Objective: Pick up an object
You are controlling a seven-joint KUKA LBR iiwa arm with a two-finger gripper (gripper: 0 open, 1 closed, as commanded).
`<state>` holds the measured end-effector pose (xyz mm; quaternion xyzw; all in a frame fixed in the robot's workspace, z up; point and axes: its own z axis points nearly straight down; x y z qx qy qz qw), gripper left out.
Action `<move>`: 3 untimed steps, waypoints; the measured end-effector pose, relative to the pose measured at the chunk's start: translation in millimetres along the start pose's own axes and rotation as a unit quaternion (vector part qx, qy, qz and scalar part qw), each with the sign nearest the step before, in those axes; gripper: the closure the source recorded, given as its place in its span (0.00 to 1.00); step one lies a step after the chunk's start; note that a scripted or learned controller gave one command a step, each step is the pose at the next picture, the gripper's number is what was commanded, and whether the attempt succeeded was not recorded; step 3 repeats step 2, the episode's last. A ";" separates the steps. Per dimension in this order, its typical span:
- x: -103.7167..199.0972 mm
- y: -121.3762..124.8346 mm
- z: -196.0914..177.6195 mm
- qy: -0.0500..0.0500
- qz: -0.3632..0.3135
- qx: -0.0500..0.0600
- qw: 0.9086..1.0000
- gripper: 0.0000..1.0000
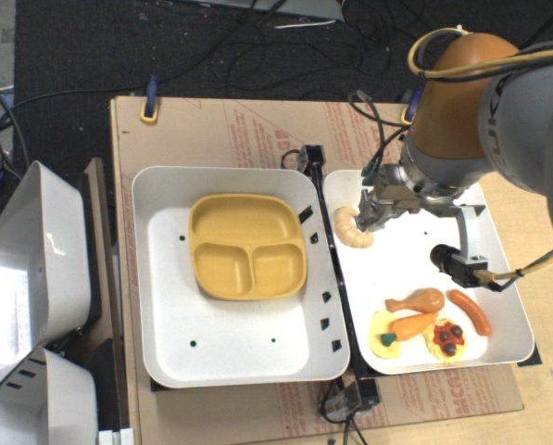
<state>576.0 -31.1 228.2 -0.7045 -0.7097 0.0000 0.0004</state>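
In the right bin, a pale curled croissant-like toy lies near the left wall. My gripper hangs right over its upper right end, close to touching it. Toward the bin's front lie a brown chicken drumstick, an orange carrot, a red-orange sausage, a yellow piece under the carrot, and a yellow slice with red and dark toppings. Nothing shows between the fingers.
The left bin holds a yellow three-compartment plate. White tubs stand off the bench at the left. The black divider between the bins runs just left of the croissant. Cables lie behind the bench.
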 end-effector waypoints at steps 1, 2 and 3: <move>50.7 17.0 9.8 0.000 0.000 -0.001 1.000 1.00; 92.6 33.2 8.5 0.000 0.000 -0.002 1.000 1.00; 92.6 33.2 8.5 0.000 0.000 -0.002 1.000 1.00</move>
